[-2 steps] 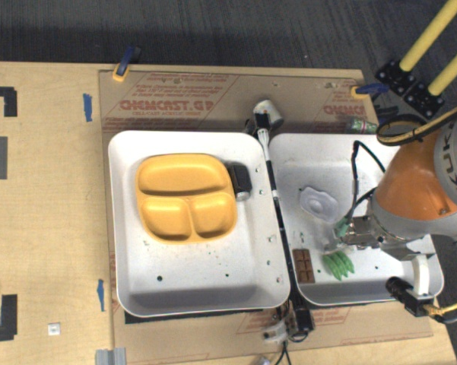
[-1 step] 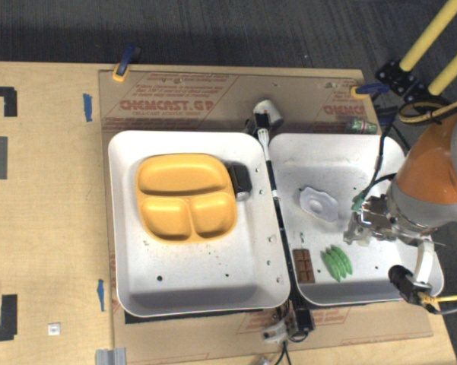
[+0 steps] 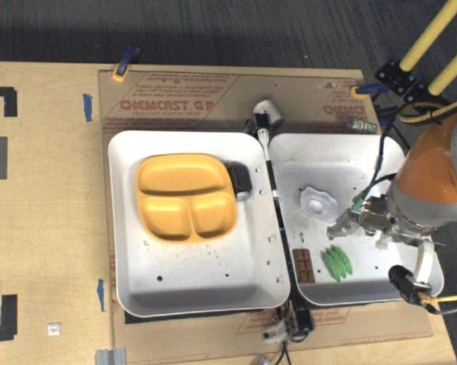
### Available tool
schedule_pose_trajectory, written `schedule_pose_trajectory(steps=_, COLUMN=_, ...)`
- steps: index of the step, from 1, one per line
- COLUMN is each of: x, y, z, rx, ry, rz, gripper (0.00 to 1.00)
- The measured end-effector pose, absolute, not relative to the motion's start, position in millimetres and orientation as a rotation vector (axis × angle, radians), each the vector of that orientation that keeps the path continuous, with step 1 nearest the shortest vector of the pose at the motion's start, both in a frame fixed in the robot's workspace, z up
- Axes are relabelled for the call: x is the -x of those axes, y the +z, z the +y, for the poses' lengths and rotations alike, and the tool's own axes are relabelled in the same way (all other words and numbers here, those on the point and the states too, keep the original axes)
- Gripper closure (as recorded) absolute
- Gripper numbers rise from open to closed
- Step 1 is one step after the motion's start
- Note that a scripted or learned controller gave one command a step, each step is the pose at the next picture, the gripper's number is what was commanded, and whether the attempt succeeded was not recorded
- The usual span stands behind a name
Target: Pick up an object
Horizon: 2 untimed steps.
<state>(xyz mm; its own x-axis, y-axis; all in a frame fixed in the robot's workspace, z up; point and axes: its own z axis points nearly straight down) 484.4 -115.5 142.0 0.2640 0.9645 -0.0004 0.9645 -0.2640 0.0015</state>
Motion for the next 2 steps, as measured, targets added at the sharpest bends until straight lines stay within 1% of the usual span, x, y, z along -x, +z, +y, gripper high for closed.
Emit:
schedule_pose_trajectory(steps=1, x=-578.1, y=86.9, z=-148.9, rx=-2.441, ry=0.004, rz=1.968, gripper=0.0)
schedule_pose_trajectory(steps=2, x=-621.3, y=86.7, z=-152.3, rx=-2.27, ry=0.003, rz=2.165, gripper=0.0)
